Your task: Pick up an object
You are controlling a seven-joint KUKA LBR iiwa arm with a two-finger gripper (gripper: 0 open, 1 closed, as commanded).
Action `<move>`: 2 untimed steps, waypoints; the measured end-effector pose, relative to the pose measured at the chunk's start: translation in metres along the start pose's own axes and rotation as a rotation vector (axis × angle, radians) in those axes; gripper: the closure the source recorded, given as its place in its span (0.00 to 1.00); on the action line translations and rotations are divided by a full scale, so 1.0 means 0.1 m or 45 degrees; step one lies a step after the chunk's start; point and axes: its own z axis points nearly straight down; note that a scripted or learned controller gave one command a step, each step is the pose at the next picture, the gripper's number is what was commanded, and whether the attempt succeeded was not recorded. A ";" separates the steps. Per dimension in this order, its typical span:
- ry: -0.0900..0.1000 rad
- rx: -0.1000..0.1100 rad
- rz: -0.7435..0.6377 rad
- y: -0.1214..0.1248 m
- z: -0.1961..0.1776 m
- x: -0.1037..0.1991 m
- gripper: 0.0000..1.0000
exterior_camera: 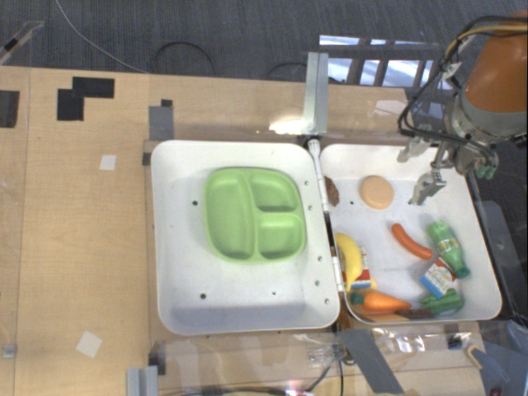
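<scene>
Poised with fingers apart and holding nothing above the right bin (487,304), the gripper (421,172), just right of a round bun (377,192), with hot dog (410,241), green bottle (447,248), banana (351,256) and carrot (382,302) nearer the front, green plate (252,214) in the left bin (177,304).

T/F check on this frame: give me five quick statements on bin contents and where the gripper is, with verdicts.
1. The green divided plate lies in the left bin. True.
2. The banana lies on the green divided plate. False: it lies in the right bin, near the wall between the bins.
3. The gripper is over the right bin, beside the round tan piece. True.
4. The gripper holds the hot dog. False: the hot dog lies on the bin floor, apart from the gripper.
5. The carrot lies near the right bin's front edge. True.
</scene>
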 end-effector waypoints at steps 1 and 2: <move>-0.015 0.003 -0.050 0.19 1.05 0.06 0.00; -0.028 0.006 -0.004 -0.02 1.05 0.65 0.00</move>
